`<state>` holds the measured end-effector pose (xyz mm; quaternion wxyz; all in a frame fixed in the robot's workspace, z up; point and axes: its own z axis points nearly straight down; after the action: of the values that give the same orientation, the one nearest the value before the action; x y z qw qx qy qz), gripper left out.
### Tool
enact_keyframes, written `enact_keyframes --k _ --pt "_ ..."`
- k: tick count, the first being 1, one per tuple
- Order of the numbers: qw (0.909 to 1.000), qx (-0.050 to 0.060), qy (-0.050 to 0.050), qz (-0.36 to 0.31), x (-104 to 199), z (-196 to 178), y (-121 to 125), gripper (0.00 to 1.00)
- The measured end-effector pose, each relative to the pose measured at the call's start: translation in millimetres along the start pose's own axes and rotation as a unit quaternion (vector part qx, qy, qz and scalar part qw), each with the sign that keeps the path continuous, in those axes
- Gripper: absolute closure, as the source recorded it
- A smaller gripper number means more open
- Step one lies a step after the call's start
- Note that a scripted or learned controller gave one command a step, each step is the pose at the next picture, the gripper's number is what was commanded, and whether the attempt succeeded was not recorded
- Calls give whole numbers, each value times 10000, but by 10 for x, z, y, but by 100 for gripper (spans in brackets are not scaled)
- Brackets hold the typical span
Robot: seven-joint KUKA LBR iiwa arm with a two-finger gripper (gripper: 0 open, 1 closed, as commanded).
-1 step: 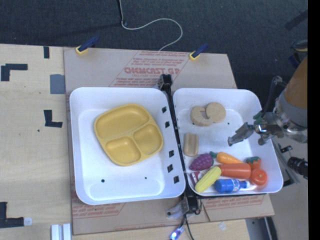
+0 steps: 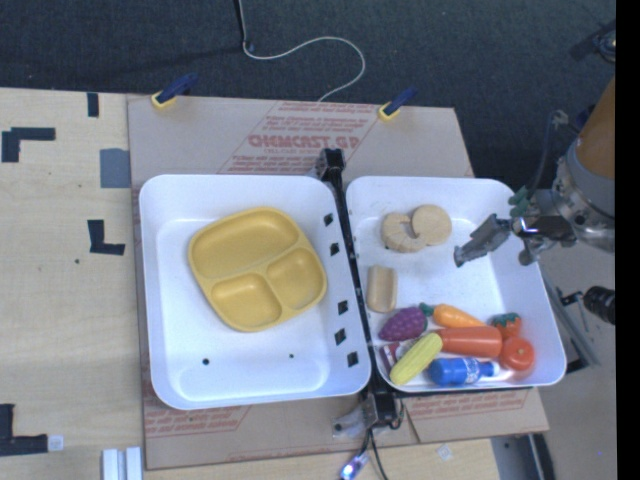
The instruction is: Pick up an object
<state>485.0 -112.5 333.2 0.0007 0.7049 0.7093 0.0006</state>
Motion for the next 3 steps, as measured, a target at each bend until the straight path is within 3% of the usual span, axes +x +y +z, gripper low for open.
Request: enact_keyframes --k 1,2,3 --pt "10000 59 2 11 -15 -34 3 100" --pt "10000 39 -8 56 -721 129 -20 100" --pt "10000 56 2 19 -678 42 -2 100"
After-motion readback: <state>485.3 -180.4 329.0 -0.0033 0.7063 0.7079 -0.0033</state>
